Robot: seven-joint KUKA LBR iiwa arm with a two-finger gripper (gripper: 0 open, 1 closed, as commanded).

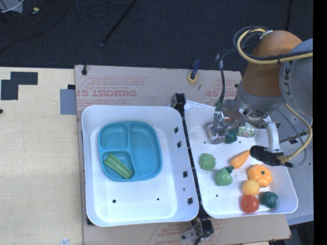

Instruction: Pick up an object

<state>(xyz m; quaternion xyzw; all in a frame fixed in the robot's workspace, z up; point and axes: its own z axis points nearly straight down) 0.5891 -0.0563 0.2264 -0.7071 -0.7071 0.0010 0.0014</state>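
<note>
Seven toys (250,172) crowd the right bin's (219,208) near-right corner beneath the pincer (219,131).

glossy white plastic bins (102,208), smooth blue plastic tray (153,152), matt cardboard (133,88)

Both bins are white: the left bin (97,188) and the right bin (286,200). In the left bin lies a light blue plate (145,147), and on it a pale green piece (117,166). In the right bin, the broccoli (207,161) is green, the pepper (223,177) also green, the carrot (239,159) orange, the small pumpkin (260,175) orange, the lemon (250,188) yellow, the tomato (249,203) red. One dark green thing (269,199) is beside the tomato (I cannot tell what it is). The arm (271,65) is grey with orange. The bench (36,152) is pale wood colour with dark grey squares.
</note>
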